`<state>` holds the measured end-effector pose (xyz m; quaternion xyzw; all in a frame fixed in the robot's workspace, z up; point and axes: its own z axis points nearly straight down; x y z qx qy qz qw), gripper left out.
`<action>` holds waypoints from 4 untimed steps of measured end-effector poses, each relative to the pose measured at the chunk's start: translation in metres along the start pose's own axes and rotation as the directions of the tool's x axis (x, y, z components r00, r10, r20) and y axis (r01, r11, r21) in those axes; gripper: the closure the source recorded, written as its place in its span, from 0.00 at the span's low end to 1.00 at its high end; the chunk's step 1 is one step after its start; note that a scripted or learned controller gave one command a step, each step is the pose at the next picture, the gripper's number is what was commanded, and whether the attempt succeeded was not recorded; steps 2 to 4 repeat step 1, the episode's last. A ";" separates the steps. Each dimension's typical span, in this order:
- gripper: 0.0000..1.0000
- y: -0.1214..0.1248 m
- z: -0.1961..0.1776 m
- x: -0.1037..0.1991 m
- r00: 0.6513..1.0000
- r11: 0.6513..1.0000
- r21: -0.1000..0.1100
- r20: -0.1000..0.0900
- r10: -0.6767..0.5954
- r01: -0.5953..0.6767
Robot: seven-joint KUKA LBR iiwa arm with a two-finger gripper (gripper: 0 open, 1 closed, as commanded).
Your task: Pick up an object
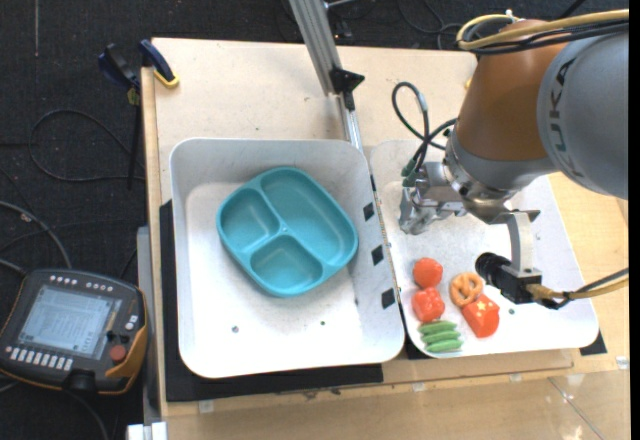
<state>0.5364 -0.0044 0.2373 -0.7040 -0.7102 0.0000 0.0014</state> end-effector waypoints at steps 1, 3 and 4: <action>1.00 -0.010 0.009 0.055 1.000 1.000 0.000 0.001 0.000 0.000; 1.00 -0.010 0.009 0.055 1.000 1.000 0.000 0.001 0.000 0.000; 1.00 -0.010 0.009 0.055 1.000 1.000 0.000 0.001 0.000 0.000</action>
